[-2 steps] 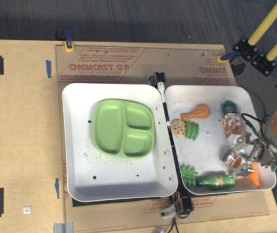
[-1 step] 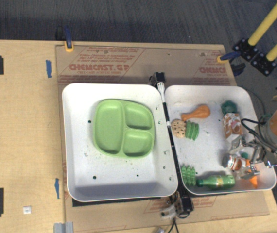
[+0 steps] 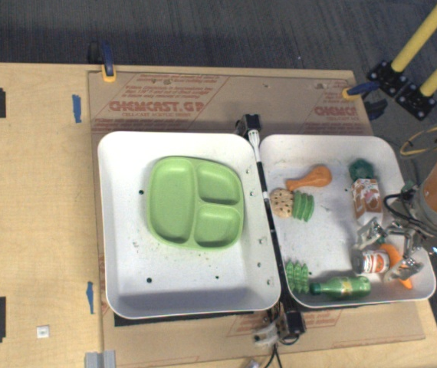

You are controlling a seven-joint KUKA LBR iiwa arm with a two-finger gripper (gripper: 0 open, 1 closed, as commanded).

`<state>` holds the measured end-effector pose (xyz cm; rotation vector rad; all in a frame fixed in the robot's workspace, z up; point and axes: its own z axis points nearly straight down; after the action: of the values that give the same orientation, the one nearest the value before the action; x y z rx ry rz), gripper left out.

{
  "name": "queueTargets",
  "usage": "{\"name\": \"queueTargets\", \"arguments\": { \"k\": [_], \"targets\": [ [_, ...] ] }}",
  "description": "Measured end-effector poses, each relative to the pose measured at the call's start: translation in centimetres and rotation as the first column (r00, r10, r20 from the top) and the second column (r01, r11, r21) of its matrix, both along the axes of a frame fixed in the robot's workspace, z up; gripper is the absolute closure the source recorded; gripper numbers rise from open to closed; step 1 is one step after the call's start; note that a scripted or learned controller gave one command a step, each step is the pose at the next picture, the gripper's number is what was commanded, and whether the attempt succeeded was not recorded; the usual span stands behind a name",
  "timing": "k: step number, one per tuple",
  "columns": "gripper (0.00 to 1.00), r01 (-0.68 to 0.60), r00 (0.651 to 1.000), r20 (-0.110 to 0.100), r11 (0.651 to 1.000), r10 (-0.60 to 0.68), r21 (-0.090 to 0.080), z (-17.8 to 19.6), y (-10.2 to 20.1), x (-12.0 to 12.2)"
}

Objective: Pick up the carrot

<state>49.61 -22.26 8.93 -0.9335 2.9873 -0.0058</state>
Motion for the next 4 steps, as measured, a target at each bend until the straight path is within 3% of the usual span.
{"name": "queueTargets", "arguments": {
  "k": [1,2,3,4],
  "targets": [
    [0.0,-0.035,0.999,0.003,0.999,0.035,-0.001,0.0,0.0,-0.5],
    [0.0,-0.386,0.923,-0.001,0.923,0.386,-0.002,0.0,0.2,-0.4],
    [0.0,0.091,0.996,-0.003,0.996,-0.091,-0.002,0.0,-0.2,-1.3],
    [0.0,-0.075,0.997,-0.001,0.997,0.075,-0.008,0.1,2.6,-0.4]
  ]
}}
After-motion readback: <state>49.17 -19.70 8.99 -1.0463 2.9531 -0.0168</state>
